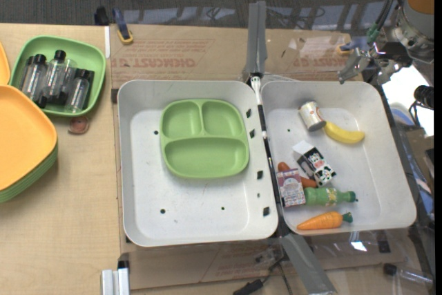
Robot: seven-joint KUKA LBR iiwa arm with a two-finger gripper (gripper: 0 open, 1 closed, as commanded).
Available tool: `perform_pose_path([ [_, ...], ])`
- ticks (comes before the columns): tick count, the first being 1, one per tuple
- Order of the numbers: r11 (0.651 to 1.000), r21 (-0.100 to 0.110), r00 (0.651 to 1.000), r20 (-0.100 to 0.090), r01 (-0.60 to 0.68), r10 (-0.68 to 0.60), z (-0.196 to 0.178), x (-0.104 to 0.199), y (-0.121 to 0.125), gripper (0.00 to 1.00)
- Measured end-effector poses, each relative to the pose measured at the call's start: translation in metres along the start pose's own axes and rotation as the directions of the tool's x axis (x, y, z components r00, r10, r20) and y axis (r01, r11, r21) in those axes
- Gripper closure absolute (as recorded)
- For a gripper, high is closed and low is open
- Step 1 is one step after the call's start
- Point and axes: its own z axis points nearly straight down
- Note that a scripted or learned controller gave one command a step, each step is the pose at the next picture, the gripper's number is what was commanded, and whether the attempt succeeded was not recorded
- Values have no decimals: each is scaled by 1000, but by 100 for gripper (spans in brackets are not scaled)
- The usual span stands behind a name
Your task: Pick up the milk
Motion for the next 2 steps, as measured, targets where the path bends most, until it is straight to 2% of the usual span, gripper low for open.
perform_pose_path([
  [1,969,-2,969,1,247,-247,117,19,24,0],
  [2,763,-3,763,1,646,-646,130,12,-74,0],
])
